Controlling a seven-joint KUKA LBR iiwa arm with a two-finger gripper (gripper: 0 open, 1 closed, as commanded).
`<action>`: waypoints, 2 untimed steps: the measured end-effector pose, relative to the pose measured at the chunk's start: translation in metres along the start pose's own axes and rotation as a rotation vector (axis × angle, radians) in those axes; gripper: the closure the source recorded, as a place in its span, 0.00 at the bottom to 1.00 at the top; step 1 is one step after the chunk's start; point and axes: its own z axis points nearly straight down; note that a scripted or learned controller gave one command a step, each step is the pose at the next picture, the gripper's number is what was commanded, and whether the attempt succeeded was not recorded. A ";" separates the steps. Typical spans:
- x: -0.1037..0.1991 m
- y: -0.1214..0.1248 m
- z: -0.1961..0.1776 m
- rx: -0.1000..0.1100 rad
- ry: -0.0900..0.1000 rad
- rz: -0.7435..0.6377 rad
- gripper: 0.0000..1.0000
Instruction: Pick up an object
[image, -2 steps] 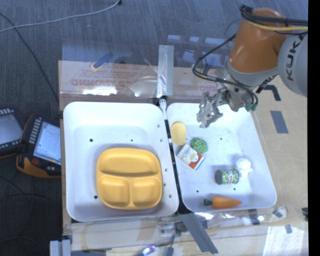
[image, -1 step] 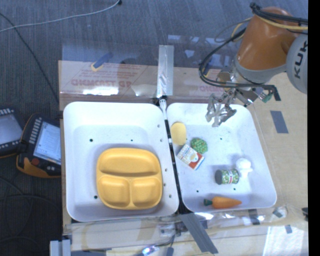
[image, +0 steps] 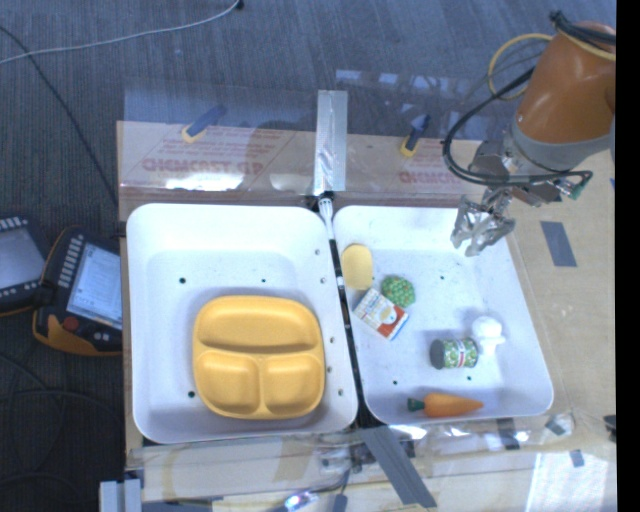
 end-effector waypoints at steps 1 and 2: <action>-0.004 0.001 -0.008 -0.003 -0.011 0.000 1.00; -0.001 0.000 -0.052 0.000 -0.002 0.163 1.00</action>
